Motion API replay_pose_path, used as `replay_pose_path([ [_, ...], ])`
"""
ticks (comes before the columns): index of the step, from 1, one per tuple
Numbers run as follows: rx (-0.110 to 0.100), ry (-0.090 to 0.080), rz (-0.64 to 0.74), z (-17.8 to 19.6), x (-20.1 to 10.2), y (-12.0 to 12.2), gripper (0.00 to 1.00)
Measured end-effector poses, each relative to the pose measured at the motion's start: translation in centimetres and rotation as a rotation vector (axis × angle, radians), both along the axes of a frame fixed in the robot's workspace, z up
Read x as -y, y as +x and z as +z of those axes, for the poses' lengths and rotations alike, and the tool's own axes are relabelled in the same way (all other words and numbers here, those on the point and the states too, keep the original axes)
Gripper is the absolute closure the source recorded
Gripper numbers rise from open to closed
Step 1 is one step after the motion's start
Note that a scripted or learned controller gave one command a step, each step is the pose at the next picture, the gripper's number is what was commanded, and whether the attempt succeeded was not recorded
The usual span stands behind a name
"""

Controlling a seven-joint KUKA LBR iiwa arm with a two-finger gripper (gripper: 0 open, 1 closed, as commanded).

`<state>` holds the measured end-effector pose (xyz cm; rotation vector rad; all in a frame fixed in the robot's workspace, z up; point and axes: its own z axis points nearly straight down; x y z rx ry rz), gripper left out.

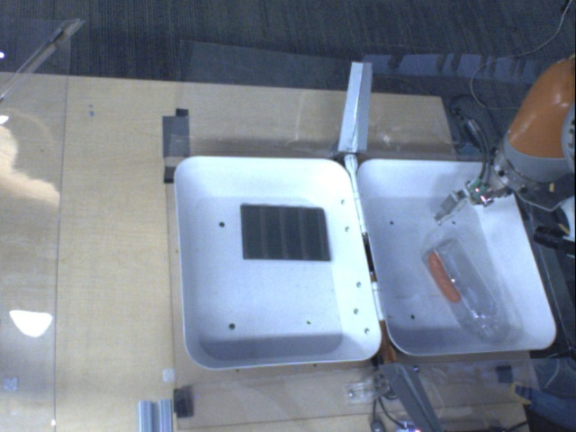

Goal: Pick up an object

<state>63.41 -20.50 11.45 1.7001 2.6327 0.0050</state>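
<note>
Wooden bench (108,268) with 2 white bins side by side.
We see the gripper (459,203) over the right bin (396,241), above a clear bottle (463,282); its opening we cannot tell.

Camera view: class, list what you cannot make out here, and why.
- Gripper: too small and blurred in the camera view to tell open from shut.
- Arm: cut off by the right edge.
- Clear bottle in the right bin: see-through, outline faint; the orange item may be inside or beneath it.
- Dark pad in the left bin: material unclear.
</note>
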Motion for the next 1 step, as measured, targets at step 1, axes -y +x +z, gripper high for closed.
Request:
replay_pose_path([
  [1,0.005,-0.002,0.158,-2.45,-2.81,-5.17,0.0],
])
